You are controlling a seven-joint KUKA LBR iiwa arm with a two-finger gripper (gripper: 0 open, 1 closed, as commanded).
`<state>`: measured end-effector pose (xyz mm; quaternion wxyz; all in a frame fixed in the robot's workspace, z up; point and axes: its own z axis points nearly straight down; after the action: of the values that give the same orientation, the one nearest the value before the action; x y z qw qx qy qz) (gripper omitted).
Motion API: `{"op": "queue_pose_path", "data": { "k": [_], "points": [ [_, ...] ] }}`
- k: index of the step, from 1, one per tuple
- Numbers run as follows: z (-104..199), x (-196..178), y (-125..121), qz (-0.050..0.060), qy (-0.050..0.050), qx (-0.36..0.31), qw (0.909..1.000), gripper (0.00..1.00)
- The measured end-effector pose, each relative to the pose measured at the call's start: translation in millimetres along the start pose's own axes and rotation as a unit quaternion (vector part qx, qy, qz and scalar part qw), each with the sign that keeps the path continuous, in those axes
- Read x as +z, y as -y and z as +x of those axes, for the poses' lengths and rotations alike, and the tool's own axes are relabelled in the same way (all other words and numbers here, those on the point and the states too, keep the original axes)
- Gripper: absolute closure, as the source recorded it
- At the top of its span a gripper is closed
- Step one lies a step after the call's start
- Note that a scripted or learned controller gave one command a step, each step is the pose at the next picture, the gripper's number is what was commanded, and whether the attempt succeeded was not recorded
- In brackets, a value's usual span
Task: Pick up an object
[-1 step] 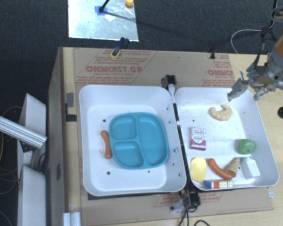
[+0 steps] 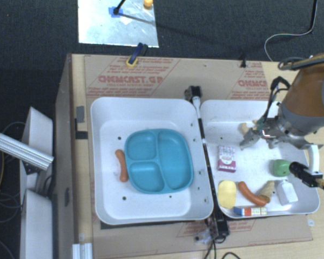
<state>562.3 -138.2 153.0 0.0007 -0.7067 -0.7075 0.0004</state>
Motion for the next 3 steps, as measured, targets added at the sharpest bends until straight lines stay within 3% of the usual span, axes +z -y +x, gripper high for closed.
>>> {"op": "queue_pose_path", "data": {
  "k": [2,3],
  "points": [
    [31.6,64.1,20.7,-0.005,0.000,0.000,1.0000,0.00],
    [7.6,62.6,-43.8,-0.008,0.001,-0.001,1.0000,0.00]
  ]
}}
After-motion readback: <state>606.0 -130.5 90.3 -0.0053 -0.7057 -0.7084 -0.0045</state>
